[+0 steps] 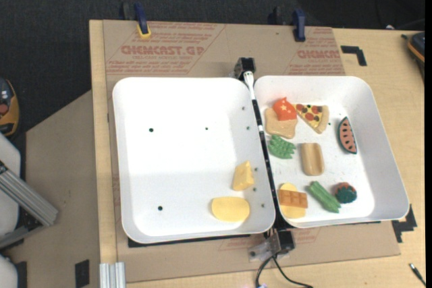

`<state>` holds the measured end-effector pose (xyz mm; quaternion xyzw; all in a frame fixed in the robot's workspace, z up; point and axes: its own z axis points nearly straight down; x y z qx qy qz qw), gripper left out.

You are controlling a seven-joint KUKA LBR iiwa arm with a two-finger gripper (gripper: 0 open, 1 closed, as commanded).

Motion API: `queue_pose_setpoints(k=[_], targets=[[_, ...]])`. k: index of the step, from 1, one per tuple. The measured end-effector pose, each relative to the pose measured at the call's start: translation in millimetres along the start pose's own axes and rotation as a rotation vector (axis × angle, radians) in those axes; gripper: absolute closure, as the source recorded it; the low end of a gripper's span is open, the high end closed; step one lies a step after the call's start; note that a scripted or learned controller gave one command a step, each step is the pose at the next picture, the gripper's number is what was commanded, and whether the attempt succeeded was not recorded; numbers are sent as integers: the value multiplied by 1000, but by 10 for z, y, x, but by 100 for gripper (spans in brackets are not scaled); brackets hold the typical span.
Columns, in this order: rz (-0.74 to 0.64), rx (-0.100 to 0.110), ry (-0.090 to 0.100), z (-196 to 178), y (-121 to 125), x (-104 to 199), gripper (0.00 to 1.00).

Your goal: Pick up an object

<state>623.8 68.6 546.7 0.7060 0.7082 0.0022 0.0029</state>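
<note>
A: Camera view, stock on the bench. Left bin [135,145]: one yellow cheese wedge [244,176] near its right wall; one flat yellow oval piece [229,209], perhaps a chip or lemon slice, just below the wedge, near the front rim.

B: Right bin [378,145]?

A: Toy food, clustered on its left half. Pizza slice [312,115]; red strawberry-like piece [284,108] touching a tan bread slice [280,125]; green leafy piece [281,146]; hot dog bun [311,158]; waffle [293,199] lying on a yellow disc; green pod [324,197]; a dark red-and-green piece [345,193], kind unclear; watermelon slice [347,135], apart toward the right wall.

B: Claw state?

A: Cannot tell from this entry.

B: Step in hand?

A: Judged: the very start, no item lifted; all pieces lie in the bins. Next calls for choosing a target and coming down over it. The watermelon slice or cheese wedge stand clear of neighbours, so likely the easiest; the bread cluster risks a crowded grasp
</note>
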Motion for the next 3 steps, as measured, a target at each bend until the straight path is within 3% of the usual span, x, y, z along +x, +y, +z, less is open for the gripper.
queue_pose_setpoints(k=[1,2,3], targets=[[17,9,-2,105,-567,-1238,100],[-1,24,2,1693,-269,-757,100],[-5,19,3,2530,-268,-33,100]])
